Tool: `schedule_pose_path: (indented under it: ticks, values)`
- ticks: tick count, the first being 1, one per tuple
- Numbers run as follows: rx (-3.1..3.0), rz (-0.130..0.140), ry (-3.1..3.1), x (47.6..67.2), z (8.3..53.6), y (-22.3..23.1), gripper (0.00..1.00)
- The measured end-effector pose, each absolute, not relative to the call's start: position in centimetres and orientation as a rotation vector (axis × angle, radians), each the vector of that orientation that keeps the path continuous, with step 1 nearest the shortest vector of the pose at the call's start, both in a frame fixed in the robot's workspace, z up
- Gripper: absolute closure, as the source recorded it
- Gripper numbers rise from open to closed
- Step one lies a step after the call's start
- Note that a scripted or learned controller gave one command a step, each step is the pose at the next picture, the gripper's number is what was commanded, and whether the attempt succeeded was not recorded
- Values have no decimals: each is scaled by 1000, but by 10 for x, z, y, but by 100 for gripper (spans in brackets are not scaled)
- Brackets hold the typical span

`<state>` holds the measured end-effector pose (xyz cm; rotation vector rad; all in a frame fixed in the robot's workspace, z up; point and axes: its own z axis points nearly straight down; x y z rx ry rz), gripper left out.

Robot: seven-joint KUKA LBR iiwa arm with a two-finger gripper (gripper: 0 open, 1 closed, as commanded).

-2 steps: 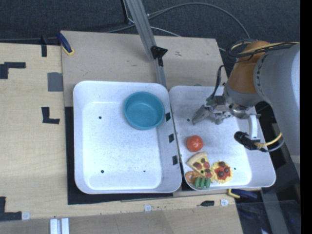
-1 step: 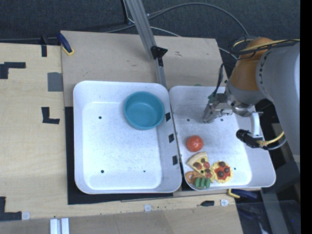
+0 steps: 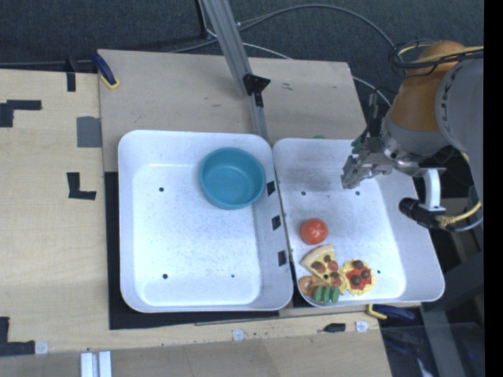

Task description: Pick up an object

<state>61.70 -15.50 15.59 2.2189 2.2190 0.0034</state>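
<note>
Approach step — the two-finger gripper (image 3: 351, 177), finger state unclear, hovers above the small red ball (image 3: 313, 230), needing descent.

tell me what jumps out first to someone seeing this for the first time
A blue bowl sits near the top of the left bin. In the right bin, a red ball lies above a cluster of toy pizza slices at the near edge. The grey arm's hand hovers over that bin's upper part.
</note>
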Motion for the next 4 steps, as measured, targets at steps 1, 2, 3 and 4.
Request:
schedule_pose_path:
  ticks: [1, 2, 3, 4]
  values:
    - [2219, 3, 2220, 618, 198, -151, 100]
    - [2220, 1, 2221, 618, 225, -151, 100]
    - [2218, 0, 2227, 620, 215, -101, 100]
    - [2218, 0, 2227, 621, 211, -56, 100]
